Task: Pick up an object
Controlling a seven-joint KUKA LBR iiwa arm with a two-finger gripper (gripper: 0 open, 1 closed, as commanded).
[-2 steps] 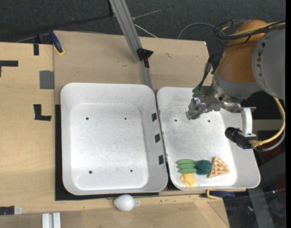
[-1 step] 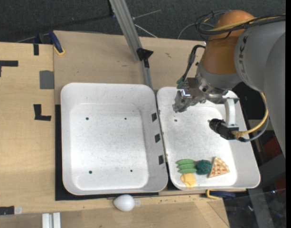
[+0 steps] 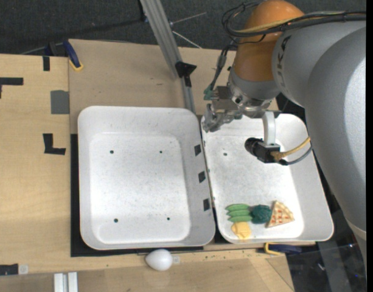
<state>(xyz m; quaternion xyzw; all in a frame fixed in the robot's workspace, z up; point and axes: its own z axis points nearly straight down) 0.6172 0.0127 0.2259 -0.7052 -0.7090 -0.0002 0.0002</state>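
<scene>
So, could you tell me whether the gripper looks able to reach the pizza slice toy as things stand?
Probably yes: the pizza slice toy lies uncovered at the right bin's near end, only the green toy touching it, and the gripper hangs over that bin.

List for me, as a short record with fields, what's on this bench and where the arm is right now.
arm: grey with orange band, reaching in from the right
tool: over the far left corner of the right bin, nothing seen in it
left bin: white, shallow
right bin: white, toys grouped at its near edge
green toy: beside a dark green toy
yellow toy: just below the green one
pizza slice toy: rightmost of the group
white egg-shaped object: on the bench, outside both bins
</scene>
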